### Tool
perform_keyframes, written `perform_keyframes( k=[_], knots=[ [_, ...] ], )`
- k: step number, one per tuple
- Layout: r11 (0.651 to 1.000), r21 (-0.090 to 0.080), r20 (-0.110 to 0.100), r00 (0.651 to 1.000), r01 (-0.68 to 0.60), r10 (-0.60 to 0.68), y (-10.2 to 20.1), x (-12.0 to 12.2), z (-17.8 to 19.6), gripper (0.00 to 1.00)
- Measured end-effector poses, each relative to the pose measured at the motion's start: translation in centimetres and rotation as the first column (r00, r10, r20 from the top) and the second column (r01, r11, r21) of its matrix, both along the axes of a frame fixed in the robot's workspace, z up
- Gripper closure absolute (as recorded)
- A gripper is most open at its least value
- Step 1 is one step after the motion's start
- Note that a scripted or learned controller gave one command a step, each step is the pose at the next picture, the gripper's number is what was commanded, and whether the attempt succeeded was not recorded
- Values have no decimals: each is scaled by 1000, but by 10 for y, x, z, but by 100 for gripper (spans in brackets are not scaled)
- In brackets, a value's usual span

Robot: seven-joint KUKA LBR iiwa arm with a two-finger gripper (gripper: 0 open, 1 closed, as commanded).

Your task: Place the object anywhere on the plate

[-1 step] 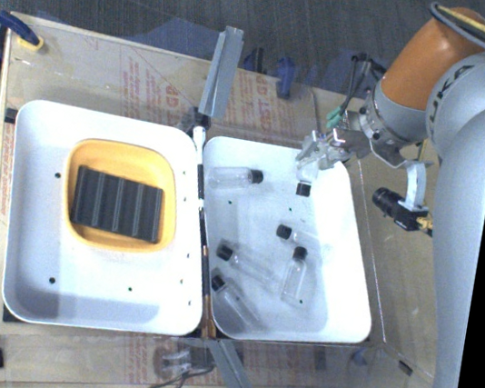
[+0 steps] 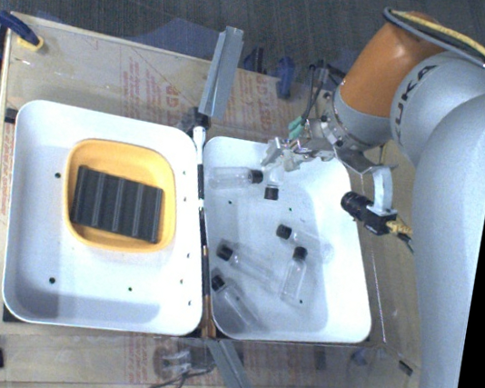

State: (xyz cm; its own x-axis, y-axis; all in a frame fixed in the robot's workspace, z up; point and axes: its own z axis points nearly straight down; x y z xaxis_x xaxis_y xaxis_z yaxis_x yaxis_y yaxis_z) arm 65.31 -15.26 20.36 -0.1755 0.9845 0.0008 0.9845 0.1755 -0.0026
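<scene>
The big grey arm (image 2: 439, 175) is reaching in from the right, its orange band (image 2: 384, 65) sitting high above the far edge of the right bin (image 2: 346, 316). Two white bins are lying side by side on the bench (image 2: 107, 65); the left bin (image 2: 30, 199) is holding a yellow plate (image 2: 129, 158) with a dark ribbed centre, resting flat in the middle of it. The right bin is holding a scatter of clear vials with black caps. One vial (image 2: 234, 176) is lying on its side near the bin's far left corner, another vial (image 2: 293, 275) is lying toward the middle right, and a further vial (image 2: 231, 304) is lying near the front left. Some loose black caps (image 2: 283, 232) are sitting between them. None of them is on the plate. The gripper (image 2: 288, 153) is hanging over the far edge of the right bin, just beside the first vial, and I cannot tell whether it is clenched or released.
</scene>
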Motion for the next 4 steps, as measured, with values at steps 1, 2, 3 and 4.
perform_keyframes(
  k=[1, 2, 3, 4],
  knots=[
    [983, 0, -1, 983, -185, 185, 43, 4, -6, 100],
    [960, 1, -2, 960, -279, 279, 80, -15, -13, 100],
    [897, 3, -3, 897, -443, 443, 98, -15, -13, 100],
    [896, 2, -3, 896, -443, 443, 98, -15, -13, 0]
  ],
)
